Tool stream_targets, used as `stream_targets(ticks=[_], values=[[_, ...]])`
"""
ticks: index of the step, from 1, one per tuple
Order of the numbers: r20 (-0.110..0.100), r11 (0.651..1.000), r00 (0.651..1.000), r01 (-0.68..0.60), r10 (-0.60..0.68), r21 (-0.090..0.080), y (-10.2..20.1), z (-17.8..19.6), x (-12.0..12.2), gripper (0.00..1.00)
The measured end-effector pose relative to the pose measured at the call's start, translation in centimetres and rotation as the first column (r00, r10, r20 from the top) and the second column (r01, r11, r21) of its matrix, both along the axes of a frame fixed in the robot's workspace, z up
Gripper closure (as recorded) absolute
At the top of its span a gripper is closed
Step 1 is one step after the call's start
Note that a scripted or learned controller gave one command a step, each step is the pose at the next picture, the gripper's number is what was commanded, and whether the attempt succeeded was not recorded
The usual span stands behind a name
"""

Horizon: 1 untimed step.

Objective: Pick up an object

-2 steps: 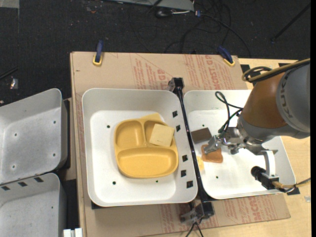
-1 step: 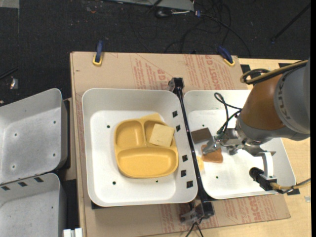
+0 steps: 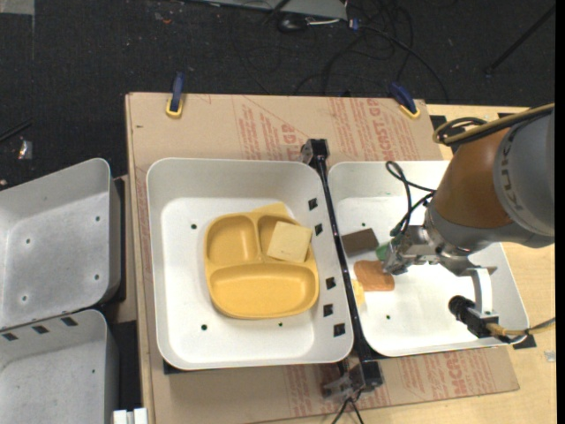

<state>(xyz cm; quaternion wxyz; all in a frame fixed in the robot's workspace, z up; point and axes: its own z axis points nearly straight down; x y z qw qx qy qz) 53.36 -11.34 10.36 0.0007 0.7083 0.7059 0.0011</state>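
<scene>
My arm [image 3: 494,184] enters from the right and bends over the right bin [image 3: 424,334]; the orange band sits above the wrist. My claw [image 3: 395,259] is low over the left half of this bin, close to the divider between the two bins. Whether it is spread or pressed together I cannot tell, since the wrist hides its tips.

Just left of the claw lie three small things. A dark brown block [image 3: 358,241] rests on the bin floor toward the far side. An orange-pink piece [image 3: 375,278] lies nearer, at the foot of the bin's left wall. A small green thing [image 3: 383,253] shows between them, right against the claw. All three crowd the left edge of the bin, so little room is left between them and the wall.

The near and right parts of the right bin's floor are bare white, apart from my black cable fitting [image 3: 468,312] hanging over it.

The left bin [image 3: 177,325] holds a yellow divided tray [image 3: 256,285] near its middle. A pale tan block [image 3: 289,241] sits tilted in the tray's far right compartment. A broad white margin runs all around the tray.

Both bins stand on a cardboard sheet [image 3: 238,122] on the table, held by two clamps [image 3: 177,95] at its far edge.
</scene>
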Motion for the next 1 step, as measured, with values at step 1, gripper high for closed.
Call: stream_targets(ticks=[1], values=[[0.003, 1.000, 1.000, -0.006, 0.006, -0.002, -0.04, 4.79, 1.05, 1.00]])
